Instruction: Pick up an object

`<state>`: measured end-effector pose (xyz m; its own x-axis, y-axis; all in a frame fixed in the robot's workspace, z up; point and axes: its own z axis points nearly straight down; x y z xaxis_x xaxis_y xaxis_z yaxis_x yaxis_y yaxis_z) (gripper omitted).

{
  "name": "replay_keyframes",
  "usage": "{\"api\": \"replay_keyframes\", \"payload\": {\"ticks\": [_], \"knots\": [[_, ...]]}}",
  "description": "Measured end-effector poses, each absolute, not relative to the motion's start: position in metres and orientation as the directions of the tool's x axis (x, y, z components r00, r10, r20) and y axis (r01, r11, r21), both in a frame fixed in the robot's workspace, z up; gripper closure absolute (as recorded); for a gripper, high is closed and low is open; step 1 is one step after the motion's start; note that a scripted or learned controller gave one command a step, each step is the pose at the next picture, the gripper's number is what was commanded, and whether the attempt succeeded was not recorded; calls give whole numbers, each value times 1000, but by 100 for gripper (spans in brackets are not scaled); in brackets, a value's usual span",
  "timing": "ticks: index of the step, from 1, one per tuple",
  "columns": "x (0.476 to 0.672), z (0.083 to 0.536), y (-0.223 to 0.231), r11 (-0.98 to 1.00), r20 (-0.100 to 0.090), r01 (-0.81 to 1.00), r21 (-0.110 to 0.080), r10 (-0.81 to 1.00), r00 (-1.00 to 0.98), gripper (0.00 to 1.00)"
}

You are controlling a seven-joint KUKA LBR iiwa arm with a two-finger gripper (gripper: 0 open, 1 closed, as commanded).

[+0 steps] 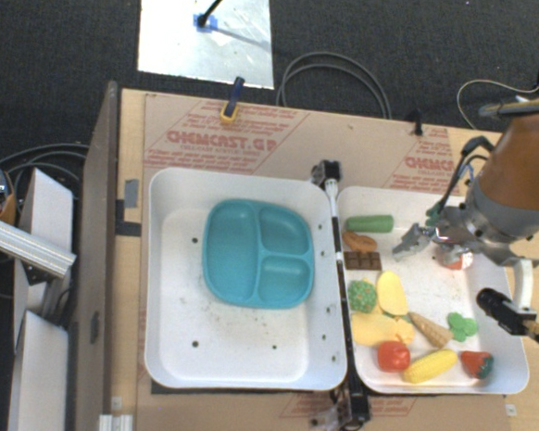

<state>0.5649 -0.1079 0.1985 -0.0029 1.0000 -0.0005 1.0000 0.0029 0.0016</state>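
Two shallow white bins are shown side by side on a bench lined with brown cardboard point(257, 139). The left white bin point(171, 342) contains a single teal plastic divided plate point(257, 254), which lies flat near the bin's middle and is split into three compartments.

The right white bin point(509, 364) holds an assortment of toy food. A green cylindrical piece point(369, 223) is seen at the far left corner, with a brown sausage-like piece point(358, 242) just beside it and a dark brown chocolate bar point(361, 260) below. A green round vegetable point(363, 295) and a pale yellow oval slice point(393, 292) lie near the centre, above a yellow flat piece point(372, 330). A tan ice-cream cone point(430, 329), a red tomato point(392, 355), a yellow banana-like piece point(430, 365), a small green broccoli point(463, 324) and a red strawberry-like piece point(476, 364) are gathered along the near edge.

The grey two-finger gripper point(414, 242) is positioned over the far part of the right bin, its jaws spread apart with nothing between them. A red-and-white object point(452, 259) is partly hidden beneath the wrist.
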Motion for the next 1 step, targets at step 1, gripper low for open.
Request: {"api": "replay_keyframes", "payload": {"ticks": [1], "knots": [[588, 125, -162, -2, -1, 1000, -1, 1000, 2, 0]]}}
